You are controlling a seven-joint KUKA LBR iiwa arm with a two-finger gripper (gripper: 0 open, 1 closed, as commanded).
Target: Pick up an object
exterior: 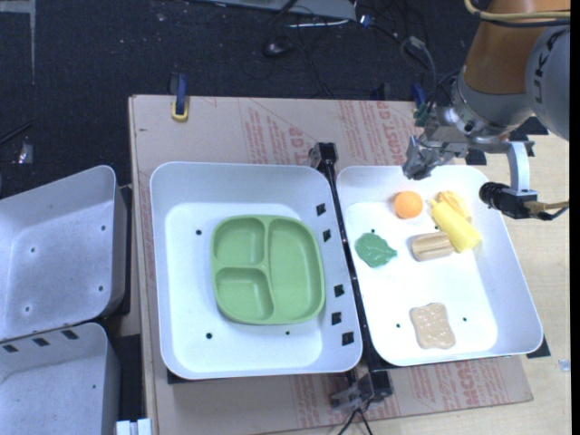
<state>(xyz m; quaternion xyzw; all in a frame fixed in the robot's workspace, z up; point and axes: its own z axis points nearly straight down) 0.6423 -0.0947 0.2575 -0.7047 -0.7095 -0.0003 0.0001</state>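
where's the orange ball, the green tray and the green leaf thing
orange ball [408, 205], camera view, its middle
green tray [268, 269], camera view, its central divider
green leaf thing [374, 250], camera view, its middle

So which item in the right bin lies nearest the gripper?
The orange ball. It sits just below the gripper, at the bin's far end; the other items lie farther down.

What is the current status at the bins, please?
End effector above right bin's far rim, nothing seen held. Orange ball nearest it, yellow piece beside. Nothing blocking the ball.
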